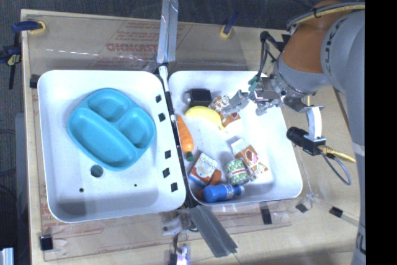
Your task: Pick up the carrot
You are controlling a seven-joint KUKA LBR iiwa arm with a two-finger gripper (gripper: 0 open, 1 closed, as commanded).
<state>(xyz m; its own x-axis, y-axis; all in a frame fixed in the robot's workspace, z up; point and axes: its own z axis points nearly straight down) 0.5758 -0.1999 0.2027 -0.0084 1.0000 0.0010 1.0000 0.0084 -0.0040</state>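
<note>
Against the left wall of the right bin, we find the carrot, a smooth orange taper lying on the white floor. Its long axis runs up and down the picture with a slight lean, the top end near the yellow thing and the other end pointing down toward the packets; we cannot tell which end is the tip. Just to its upper right sits a rounded yellow fruit, glossy and lemon-like, almost touching it. Above that lies a small black block. Below the carrot we see a crinkled printed packet, and beside it two more packets with red and green print. A blue bottle lies on its side along the near wall. A silvery crumpled wrapper rests right of the fruit.

We see the gripper over the far right corner of the same bin, well apart from the carrot, close to the wrapper; whether its fingers are spread or closed we cannot tell, and nothing is visibly between them. The grey arm with its orange band comes in from the right.

The left bin holds a blue, smooth, divided plastic tray.
</note>
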